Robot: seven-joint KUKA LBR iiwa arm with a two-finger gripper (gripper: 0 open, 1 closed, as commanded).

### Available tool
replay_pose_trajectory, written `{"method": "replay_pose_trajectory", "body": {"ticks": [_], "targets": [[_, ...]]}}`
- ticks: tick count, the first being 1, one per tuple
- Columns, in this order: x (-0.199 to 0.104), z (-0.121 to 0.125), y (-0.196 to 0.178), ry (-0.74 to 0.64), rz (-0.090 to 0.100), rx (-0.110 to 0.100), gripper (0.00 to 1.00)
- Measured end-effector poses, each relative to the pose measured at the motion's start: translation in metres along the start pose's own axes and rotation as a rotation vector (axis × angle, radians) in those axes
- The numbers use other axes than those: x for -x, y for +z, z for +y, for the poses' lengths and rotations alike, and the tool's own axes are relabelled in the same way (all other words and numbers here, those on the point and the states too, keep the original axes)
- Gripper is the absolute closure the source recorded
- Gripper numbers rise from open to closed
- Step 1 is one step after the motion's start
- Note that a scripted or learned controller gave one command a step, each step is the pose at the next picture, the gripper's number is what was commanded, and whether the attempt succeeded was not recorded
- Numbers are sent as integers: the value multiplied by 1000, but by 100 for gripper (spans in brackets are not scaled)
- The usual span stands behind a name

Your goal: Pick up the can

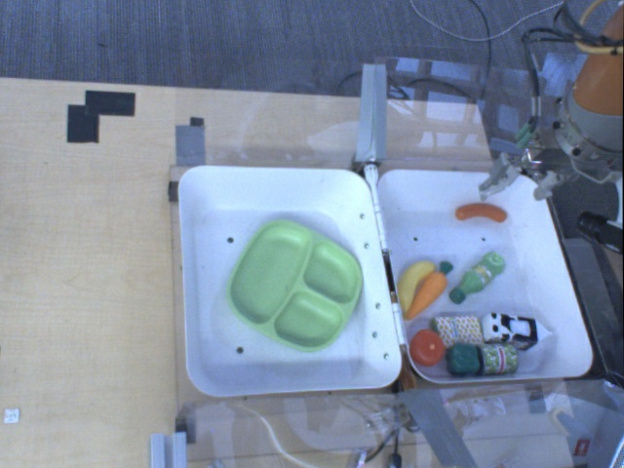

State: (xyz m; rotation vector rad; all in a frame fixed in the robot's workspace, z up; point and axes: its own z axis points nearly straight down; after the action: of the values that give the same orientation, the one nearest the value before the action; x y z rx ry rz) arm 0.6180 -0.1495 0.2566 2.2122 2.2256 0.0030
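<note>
Currently your gripper (518, 174) hangs open and empty over the right bin's (565, 261) far edge. The can (458, 330) lies at the near side; approach remains ahead.

arm (597, 96) cropped at right edge

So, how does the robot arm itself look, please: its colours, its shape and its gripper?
The arm is a rounded grey body with an orange band above the wrist. Its gripper is small and metallic grey, with thin prongs. Dark cables loop beside the arm.
</note>
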Motion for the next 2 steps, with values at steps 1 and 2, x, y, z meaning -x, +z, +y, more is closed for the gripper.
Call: {"method": "replay_pose_trajectory", "body": {"ticks": [1,2], "targets": [[3,-45,119,54,1,-2,0],[7,-103,100,93,1,1,0]]}}
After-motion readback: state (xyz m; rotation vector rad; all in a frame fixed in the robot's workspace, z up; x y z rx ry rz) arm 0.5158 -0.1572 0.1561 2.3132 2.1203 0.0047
